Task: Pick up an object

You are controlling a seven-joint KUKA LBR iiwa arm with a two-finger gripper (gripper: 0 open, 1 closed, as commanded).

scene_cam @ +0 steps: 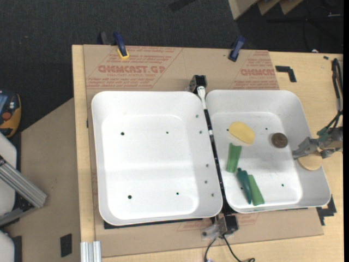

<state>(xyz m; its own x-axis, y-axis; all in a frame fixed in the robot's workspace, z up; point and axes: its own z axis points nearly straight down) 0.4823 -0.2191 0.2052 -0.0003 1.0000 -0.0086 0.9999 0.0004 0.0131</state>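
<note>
The right bin (289,105) holds a yellow oval block (241,132), a brown disc (280,140), a light green bar (234,158) and two dark green bars (251,187). All appear rigid, light and smooth. Grip the light green bar across its narrow width. The claw (312,149) sits at the bin's right rim; its state cannot be determined.

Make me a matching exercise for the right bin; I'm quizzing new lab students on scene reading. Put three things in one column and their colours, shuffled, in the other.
Things, all in the right bin:
1. Oval lump
2. Small round disc
3. Upright short bar

Colours:
A. Brown
B. Green
C. Yellow

Pairs: 1-C, 2-A, 3-B.
</note>
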